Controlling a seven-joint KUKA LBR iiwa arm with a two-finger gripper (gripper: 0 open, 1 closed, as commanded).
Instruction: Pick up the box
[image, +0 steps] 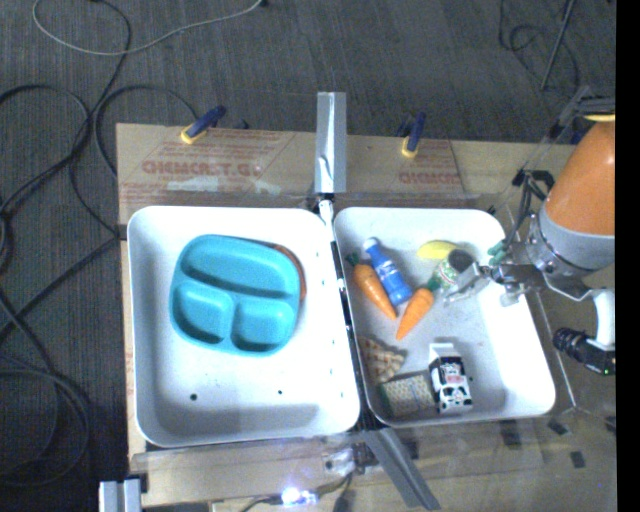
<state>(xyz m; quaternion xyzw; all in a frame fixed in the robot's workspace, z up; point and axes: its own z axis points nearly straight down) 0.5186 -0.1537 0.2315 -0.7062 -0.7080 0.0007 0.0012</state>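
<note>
box (451, 383): lies well below gripper (462, 285), near bin (520, 395) front wall. gripper state: cannot tell. risk: carrot (414, 313) just beside gripper; mesh item (406, 393) touching box may foul grasp.

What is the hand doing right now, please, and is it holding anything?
Hand: over the right bin, near the yellow item; open or closed cannot be told, and no box is visibly held.

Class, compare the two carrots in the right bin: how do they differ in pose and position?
The left carrot lies with its tip pointing toward the bin's front right; the right carrot slants the other way, tip toward the front left. The left carrot lies against the blue bottle; the right carrot lies nearer the gripper. Both are orange, tapered, and lie flat.
</note>
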